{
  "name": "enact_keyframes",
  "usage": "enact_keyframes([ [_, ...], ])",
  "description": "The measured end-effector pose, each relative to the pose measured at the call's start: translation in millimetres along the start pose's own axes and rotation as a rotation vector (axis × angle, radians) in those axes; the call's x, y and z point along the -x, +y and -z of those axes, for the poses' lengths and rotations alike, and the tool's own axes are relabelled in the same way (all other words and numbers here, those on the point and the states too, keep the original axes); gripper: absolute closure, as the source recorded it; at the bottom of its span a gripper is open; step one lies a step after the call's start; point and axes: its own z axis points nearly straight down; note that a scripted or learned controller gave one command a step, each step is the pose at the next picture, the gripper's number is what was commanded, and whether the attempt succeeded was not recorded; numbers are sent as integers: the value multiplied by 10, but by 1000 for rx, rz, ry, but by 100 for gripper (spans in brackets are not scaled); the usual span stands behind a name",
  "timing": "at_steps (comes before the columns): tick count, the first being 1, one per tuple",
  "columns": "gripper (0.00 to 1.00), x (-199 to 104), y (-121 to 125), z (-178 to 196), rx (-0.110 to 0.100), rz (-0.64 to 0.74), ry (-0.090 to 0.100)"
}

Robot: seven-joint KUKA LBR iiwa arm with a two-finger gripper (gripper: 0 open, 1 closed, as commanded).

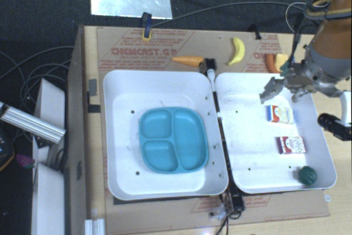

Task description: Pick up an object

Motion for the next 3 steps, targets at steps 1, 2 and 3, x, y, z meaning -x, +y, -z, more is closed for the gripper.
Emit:
enact_keyframes([
  [1,0,667,35,-845,-2,-4,-1],
  [2,0,659,43,-839,0,-3,0],
  [3,0,1078,267,-1072,1,-3,-1],
])
